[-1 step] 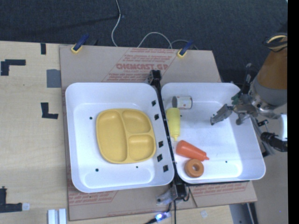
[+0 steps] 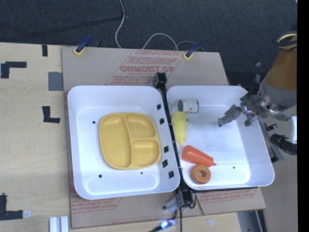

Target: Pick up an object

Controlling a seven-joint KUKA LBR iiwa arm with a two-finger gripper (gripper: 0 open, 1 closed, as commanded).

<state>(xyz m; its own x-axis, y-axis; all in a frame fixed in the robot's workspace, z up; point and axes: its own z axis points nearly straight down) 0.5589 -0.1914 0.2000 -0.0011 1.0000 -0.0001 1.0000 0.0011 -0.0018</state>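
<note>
Glossy white bins (image 2: 145, 187) hold a moulded yellow tray (image 2: 129, 140); gripper (image 2: 227, 119) state unclear.

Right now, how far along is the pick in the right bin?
Nothing looks picked yet. The gripper hangs over the right bin near its right wall, with nothing between its fingers. The corn, carrot, donut and small metal cylinder all lie on the bin floor. Approach, grasp and lift remain.

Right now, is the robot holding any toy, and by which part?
No. The tool hangs over the right bin, away from the carrot.
</note>
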